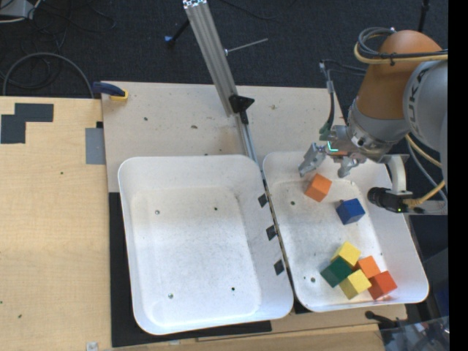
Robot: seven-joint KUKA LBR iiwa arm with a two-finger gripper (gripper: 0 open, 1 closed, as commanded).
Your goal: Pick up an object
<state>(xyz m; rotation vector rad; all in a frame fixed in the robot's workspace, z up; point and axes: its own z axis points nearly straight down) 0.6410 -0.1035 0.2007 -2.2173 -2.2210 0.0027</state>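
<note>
Right bin (409, 247), jaws (328, 163) spread above orange cube (318, 188), near far rim

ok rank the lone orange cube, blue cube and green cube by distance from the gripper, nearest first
From the gripper in the camera view:
1. Orange cube, just below the fingers, top of the right bin.
2. Blue cube, mid-bin, toward the arm's side.
3. Green cube, in the cluster at the bin's near end.

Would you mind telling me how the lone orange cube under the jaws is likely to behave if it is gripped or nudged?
The orange cube looks rigid with flat faces, so it should slide rather than roll. It sits tilted in the right bin, so it may settle flat if nudged. The gripper has room: the blue cube lies apart.
</note>
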